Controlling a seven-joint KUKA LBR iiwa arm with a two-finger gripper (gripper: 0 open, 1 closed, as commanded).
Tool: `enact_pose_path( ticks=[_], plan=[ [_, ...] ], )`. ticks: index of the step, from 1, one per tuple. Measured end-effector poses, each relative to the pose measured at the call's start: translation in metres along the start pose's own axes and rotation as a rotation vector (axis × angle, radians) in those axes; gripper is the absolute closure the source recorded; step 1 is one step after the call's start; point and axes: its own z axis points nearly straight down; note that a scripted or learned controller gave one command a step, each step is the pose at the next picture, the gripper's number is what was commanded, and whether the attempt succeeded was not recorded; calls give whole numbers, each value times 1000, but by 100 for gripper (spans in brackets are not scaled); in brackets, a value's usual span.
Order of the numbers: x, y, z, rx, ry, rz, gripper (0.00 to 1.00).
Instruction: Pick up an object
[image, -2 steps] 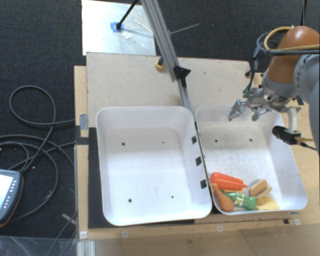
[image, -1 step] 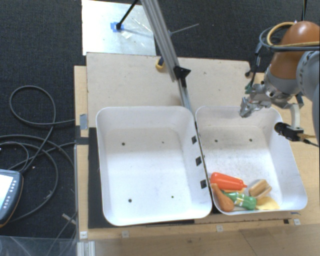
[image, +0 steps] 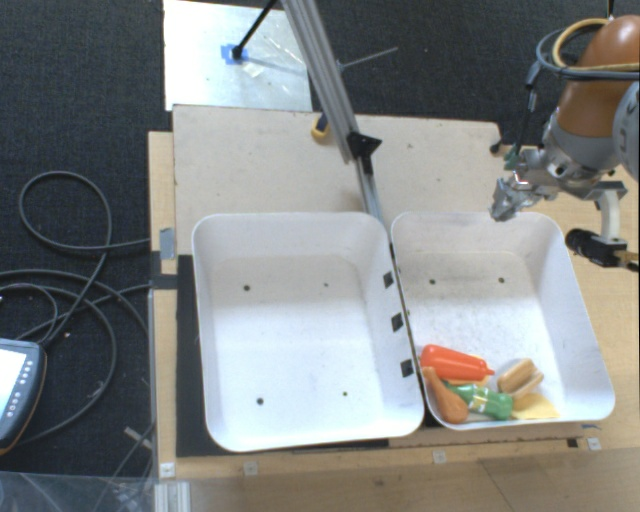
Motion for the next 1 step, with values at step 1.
enact_pose_path(
  ticks=[1],
  plan=[
    [0, 1, -9, 3, 1, 0, 100]
  ],
)
